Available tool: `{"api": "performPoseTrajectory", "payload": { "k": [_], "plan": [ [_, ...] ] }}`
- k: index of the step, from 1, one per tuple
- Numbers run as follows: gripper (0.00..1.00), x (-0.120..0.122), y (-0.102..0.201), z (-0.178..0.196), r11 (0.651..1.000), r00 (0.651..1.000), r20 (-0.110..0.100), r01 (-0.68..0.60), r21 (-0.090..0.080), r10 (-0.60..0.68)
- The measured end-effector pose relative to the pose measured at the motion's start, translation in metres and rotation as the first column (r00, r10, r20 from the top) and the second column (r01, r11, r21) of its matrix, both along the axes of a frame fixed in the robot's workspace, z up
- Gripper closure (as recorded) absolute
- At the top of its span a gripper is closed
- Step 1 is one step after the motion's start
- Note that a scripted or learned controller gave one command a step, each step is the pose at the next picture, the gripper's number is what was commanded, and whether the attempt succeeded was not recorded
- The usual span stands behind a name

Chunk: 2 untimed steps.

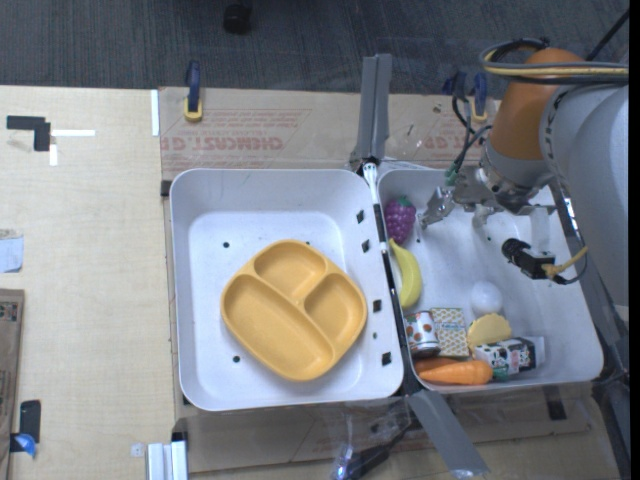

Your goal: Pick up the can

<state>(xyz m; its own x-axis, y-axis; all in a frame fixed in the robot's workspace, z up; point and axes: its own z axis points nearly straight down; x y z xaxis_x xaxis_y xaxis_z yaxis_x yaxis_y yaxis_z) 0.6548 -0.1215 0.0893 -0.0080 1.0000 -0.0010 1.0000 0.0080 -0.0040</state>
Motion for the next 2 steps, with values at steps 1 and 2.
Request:
{"api": "performPoseTrajectory", "payload": {
  "k": [1,2],
  "plan": [
    [1.0,0.0008,-0.0001,0.0073,1.0,1.0,-0.001,-0.004,-0.002,0.004],
    [0.0,0.0007,0.0001,0.0072,1.0,1.0,-0.002,-0.004,-0.002,0.004]
  ]
}}
